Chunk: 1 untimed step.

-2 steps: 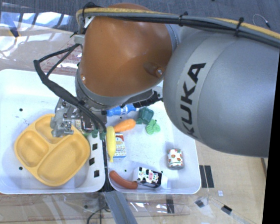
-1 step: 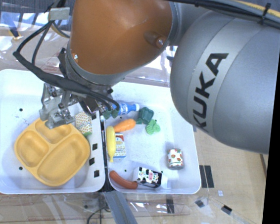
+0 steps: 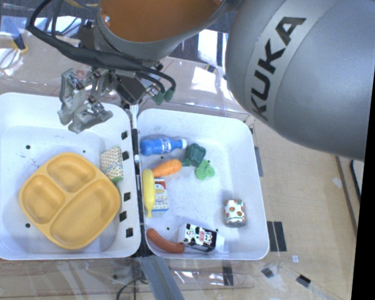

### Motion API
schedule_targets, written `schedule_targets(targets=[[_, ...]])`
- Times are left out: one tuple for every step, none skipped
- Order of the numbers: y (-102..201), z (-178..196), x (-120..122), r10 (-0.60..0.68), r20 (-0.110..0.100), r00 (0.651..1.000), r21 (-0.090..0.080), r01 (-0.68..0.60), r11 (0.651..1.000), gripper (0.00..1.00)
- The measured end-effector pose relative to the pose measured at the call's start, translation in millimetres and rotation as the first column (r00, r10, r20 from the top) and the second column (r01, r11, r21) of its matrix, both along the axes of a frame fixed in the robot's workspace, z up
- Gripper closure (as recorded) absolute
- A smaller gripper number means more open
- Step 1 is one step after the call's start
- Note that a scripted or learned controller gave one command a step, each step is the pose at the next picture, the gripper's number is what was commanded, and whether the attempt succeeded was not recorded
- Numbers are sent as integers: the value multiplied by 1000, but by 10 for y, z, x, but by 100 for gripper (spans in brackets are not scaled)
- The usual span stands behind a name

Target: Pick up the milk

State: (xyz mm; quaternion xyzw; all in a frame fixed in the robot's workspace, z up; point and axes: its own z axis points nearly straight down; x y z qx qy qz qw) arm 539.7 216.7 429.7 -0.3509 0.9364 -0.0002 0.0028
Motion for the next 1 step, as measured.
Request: schedule_targets(targets=[[-584,-913,-71,-53,-4,999,-1,53,999,100]])
